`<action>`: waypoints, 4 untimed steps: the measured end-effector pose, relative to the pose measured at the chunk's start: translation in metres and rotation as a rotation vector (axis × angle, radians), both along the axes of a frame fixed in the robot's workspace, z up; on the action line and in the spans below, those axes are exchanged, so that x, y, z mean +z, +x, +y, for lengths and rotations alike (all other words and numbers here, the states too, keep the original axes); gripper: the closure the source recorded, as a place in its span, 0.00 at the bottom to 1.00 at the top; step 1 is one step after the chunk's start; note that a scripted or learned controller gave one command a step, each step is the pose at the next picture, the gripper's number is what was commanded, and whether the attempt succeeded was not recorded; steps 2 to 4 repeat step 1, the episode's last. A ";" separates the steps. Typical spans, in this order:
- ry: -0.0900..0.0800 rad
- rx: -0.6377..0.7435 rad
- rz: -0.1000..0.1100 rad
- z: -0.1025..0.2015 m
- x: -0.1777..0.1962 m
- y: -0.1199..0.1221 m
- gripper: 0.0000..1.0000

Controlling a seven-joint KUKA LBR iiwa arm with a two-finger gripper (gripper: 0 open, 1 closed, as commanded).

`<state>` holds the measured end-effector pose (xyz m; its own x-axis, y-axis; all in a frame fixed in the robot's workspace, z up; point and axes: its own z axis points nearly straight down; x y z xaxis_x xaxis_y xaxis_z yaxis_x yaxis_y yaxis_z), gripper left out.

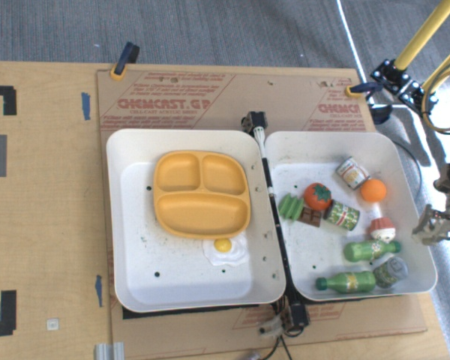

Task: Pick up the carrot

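Gripper (435, 226) hangs just outside the right bin (414, 172) (past its right wall). Inside, an orange ball (373, 190) sits near a tomato (317, 196); yellow tray (202, 193) in the left bin (127, 223).

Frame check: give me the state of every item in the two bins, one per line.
Yellow divided plate: flat in left bin, compartments bare.
Fried egg toy: flat, just below the plate.
Tomato: right bin, touching green can.
Orange ball: loose.
Green bottle: lying on its side.
Small can: tipped over.
Gripper: outside right bin's edge.

Lab bench (45, 201) with clamped white bins (127, 276)
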<state>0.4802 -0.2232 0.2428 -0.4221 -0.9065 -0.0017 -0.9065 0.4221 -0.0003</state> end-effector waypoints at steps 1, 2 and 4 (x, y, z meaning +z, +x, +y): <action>-0.001 0.263 -0.004 0.000 0.001 0.000 1.00; -0.001 0.263 -0.004 0.000 0.001 0.000 1.00; -0.001 0.263 -0.004 0.000 0.001 0.000 1.00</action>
